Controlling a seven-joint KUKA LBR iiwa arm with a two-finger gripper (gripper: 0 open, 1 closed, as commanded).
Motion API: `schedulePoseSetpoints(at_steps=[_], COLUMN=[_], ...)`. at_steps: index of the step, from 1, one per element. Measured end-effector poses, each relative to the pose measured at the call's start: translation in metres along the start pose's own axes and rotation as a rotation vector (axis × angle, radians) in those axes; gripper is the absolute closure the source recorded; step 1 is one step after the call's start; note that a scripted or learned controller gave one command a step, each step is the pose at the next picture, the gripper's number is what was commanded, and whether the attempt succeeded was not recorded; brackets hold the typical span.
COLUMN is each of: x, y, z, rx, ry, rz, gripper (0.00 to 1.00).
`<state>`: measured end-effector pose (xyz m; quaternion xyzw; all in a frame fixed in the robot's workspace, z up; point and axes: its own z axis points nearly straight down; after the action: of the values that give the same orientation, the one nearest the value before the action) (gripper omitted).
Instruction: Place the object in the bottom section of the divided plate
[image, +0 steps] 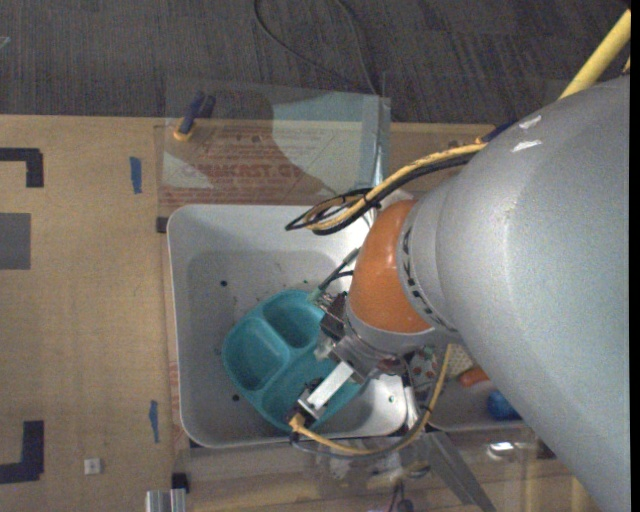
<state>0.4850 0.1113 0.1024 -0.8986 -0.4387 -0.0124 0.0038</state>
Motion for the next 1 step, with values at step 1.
schedulePoseSetpoints(at_steps=[1], x=[0.0097], y=[-0.0003], z=[0.0019], rx=[-0.004], ry=[-0.006], rz=[0.074], gripper=[0.0])
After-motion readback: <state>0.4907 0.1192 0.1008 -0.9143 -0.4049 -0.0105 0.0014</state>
